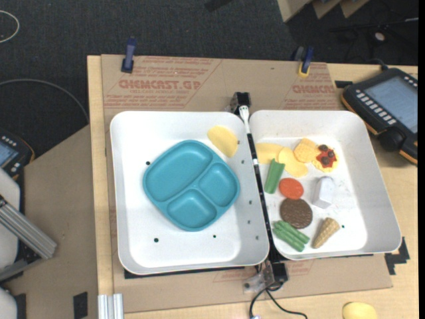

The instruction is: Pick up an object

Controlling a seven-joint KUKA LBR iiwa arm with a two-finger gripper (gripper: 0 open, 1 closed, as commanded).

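Nearest, at the right bin's [382, 191] front, lie an ice-cream cone [325, 232], green beans [291, 235] and a brown cookie [295, 212]; behind them a tomato slice [291, 189], white block [323, 193], pea pod [273, 176], cracker [305, 151] and berry tart [326, 157]. The left bin [126, 178] bears a teal divided plate [191, 185] and a yellow piece [224, 139]. Jaw state: cannot tell. Risk: the crowded toys touch, so a descent may nudge neighbours or pinch two.
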